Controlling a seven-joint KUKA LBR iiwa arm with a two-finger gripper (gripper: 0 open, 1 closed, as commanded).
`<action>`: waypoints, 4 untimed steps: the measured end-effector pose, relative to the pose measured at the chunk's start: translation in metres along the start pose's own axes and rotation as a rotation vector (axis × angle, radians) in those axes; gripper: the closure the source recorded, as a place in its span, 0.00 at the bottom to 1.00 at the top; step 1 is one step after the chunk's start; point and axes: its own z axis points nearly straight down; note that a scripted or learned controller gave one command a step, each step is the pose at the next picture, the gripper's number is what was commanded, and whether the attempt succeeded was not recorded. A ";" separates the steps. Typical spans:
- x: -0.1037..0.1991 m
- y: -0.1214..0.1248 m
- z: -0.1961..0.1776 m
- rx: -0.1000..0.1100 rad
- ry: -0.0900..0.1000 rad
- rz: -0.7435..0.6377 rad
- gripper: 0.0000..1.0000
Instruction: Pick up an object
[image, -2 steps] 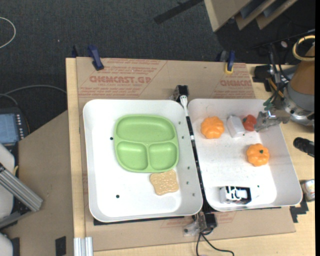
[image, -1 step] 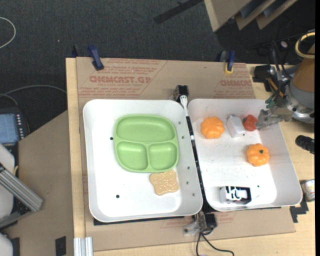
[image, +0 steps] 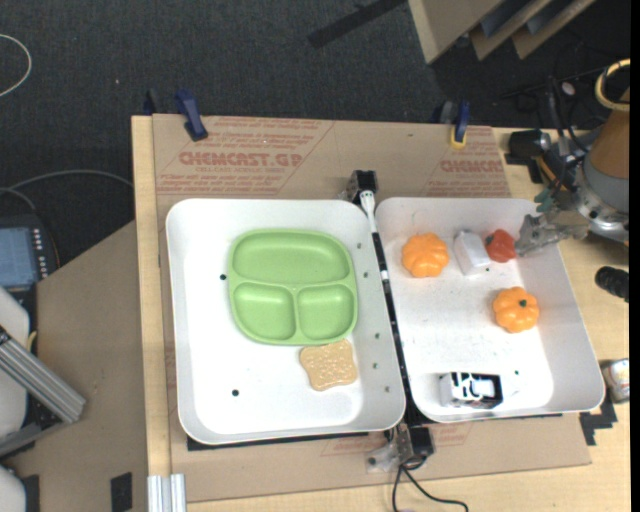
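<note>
Poised at the right-hand white bin's (image: 560, 390) far edge, the grey end effector (image: 532, 232), its state impossible to tell, nears a small red round object (image: 500, 244), apparently mid-approach; next it must descend and close.

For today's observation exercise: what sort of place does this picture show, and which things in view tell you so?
Probably a robotics lab test bench. A robot gripper reaches over two white bins, which hold toy items such as a green divided plate and small pumpkins; the board is clamped, with cables around it.
</note>
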 end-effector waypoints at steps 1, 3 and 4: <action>0.000 0.001 -0.011 -0.004 -0.002 -0.001 1.00; -0.006 0.013 0.071 -0.005 -0.002 0.013 1.00; -0.004 0.012 0.060 -0.004 0.000 0.012 1.00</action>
